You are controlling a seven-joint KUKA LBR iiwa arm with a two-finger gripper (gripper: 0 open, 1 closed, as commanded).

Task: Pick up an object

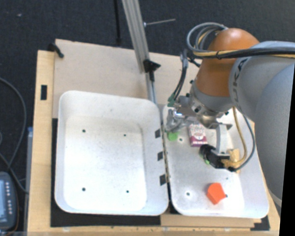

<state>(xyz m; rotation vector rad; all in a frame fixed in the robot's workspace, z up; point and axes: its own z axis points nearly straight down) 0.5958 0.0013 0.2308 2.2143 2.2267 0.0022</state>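
- A small orange block (215, 193) lies near the front of the right shallow white bin (248, 207).
- A pink-and-white small box (197, 136) sits mid-bin, with a small green piece (172, 136) just beside the bin's left wall.
- The gripper (181, 115) hangs above them; its grip state cannot be told.

Both white bins, left (68, 133) and right (254, 198), look like smooth, matt plastic flecked with dark specks. The tabletop (95, 66) is pale, unvarnished wood or board. The slanted pole (136, 28) is ribbed, dull silver metal. The arm's orange band (222, 65) shines glossy; its grey shell (267, 85) is satin-smooth. The orange block (215, 193) appears matt.
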